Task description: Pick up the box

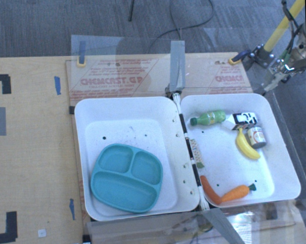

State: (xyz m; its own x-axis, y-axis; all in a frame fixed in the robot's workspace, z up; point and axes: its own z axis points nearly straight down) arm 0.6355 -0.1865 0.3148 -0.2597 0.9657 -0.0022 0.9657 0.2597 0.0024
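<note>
The box (243,119) is seen lying in the right bin (283,153), just above the banana (245,144) and touching the can (256,136). The tool (284,62) is parked well beyond the bin's far corner; its opening cannot be told. The pick is judged not yet begun, with approach, grasp and lift all left.

The left bin (87,117) holds a divided plate (126,177) toward its near side. In the right bin (280,138), a bottle (208,118) lies at the back, a small box (243,119) just right of it, a banana (246,145) and a can (256,137) touching before them, a carrot (226,193) along the near wall
</note>
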